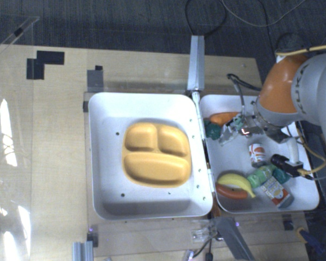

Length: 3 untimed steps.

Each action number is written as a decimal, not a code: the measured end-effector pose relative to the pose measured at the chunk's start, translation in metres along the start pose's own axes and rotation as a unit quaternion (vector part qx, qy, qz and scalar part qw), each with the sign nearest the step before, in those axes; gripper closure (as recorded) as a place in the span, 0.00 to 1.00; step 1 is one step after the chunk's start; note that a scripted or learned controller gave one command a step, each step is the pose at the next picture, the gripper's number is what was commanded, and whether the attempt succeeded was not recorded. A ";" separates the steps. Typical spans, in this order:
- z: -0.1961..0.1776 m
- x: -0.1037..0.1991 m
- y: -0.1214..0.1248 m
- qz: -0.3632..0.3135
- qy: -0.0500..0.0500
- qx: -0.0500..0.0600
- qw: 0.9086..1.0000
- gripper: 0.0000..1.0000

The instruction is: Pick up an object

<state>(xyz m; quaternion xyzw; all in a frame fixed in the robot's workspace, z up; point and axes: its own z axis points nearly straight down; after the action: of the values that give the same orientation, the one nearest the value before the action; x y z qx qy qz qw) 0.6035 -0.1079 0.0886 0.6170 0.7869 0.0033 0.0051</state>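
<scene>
Pale wooden bench, two white bins side by side; I see a yellow compartment tray (156, 153) filling the left bin (100, 145). My gripper (234, 128) hangs low in the upper left of the right bin (307, 200), beside an orange carrot (224, 117); I can't tell its grip. Lower down lie a banana (236, 182), a small can (257, 153) and a green packet (261, 175).
</scene>
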 end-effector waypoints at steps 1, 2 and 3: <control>-0.036 -0.026 -0.083 0.005 0.001 0.003 1.000 0.00; -0.004 -0.020 -0.088 0.000 -0.004 -0.003 1.000 0.00; -0.015 -0.020 -0.085 -0.001 -0.004 -0.006 1.000 1.00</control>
<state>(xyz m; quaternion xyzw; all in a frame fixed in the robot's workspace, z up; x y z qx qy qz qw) 0.5256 -0.1476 0.1028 0.6164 0.7873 0.0054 0.0124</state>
